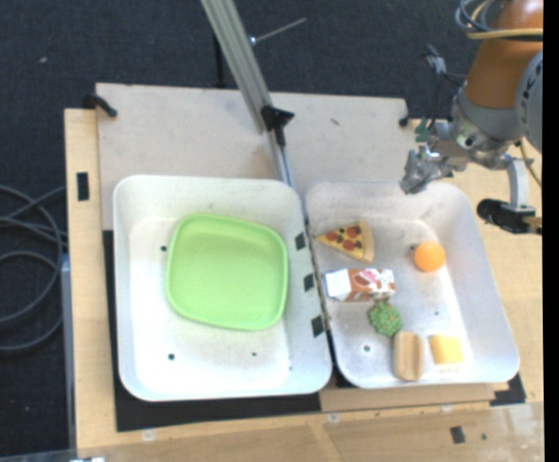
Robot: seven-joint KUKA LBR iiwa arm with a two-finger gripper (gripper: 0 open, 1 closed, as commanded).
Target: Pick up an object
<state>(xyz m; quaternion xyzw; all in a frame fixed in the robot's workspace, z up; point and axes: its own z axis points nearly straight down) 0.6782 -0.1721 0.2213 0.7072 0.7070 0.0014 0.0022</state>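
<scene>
the gripper [419, 179] hung over the right bin's [491, 287] far rim — i couldn't tell its state — nothing lifted, and the orange ball [429, 256], pizza slice [348, 241] and the other toys lay on the bin floor.

We see the green square plastic plate [227, 271] in the left white bin [135, 210], while the right white bin [486, 287] holds the pizza slice [348, 242] behind the milk carton [360, 284], the orange ball [429, 257] to their right, and the broccoli [386, 319], hot dog bun [408, 356] and yellow cheese block [445, 349] in front.
</scene>
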